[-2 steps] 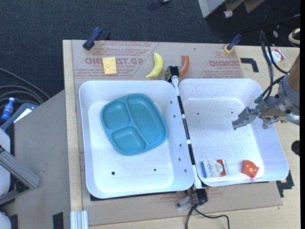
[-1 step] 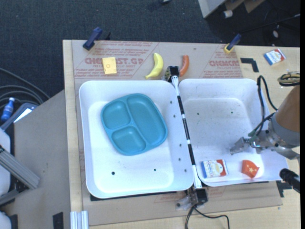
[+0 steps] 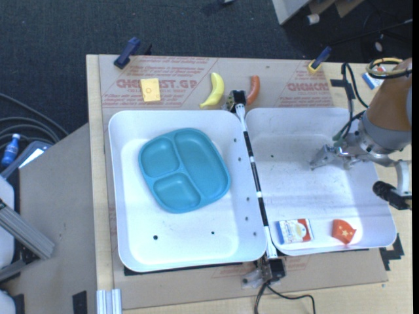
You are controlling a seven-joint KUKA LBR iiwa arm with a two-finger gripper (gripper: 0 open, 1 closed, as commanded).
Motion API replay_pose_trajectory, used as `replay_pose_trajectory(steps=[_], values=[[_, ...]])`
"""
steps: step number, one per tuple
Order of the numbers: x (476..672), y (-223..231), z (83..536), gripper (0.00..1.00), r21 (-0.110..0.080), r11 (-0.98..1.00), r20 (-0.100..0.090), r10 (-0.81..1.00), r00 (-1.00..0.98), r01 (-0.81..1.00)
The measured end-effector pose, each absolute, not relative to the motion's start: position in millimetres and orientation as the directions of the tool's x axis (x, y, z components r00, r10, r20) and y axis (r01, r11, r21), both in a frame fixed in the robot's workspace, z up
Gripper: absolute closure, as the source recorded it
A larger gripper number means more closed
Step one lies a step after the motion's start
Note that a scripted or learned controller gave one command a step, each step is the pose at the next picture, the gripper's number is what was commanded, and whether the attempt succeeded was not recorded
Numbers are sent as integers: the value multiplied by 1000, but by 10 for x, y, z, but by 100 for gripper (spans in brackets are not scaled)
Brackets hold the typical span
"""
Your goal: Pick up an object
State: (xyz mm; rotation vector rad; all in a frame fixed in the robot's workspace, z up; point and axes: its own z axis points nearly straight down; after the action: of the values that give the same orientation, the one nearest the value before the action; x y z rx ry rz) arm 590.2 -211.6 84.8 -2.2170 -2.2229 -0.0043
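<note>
My gripper (image 3: 319, 160) hangs over the right bin (image 3: 294, 120), and I cannot tell its state. A small red object (image 3: 344, 231) and a carton (image 3: 292, 231) lie near the bin's front edge.

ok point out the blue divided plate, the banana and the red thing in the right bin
blue divided plate (image 3: 184, 169): camera view, on the ridge where its three compartments meet
banana (image 3: 213, 90): camera view, middle of its curved yellow body
red object (image 3: 344, 231): camera view, centre of its top face, near the right bin's front edge

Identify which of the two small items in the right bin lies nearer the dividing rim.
The white carton, beside the rim; the red item lies farther right.
</note>
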Motion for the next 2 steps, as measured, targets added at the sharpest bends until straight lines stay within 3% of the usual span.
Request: replay_pose_trajectory(steps=[1, 2], values=[[5904, -2128, 951, 100, 2, 1, 1, 1000, -1, 1000], [6146, -1535, 845, 100, 2, 2, 1, 1000, -2, 1000]])
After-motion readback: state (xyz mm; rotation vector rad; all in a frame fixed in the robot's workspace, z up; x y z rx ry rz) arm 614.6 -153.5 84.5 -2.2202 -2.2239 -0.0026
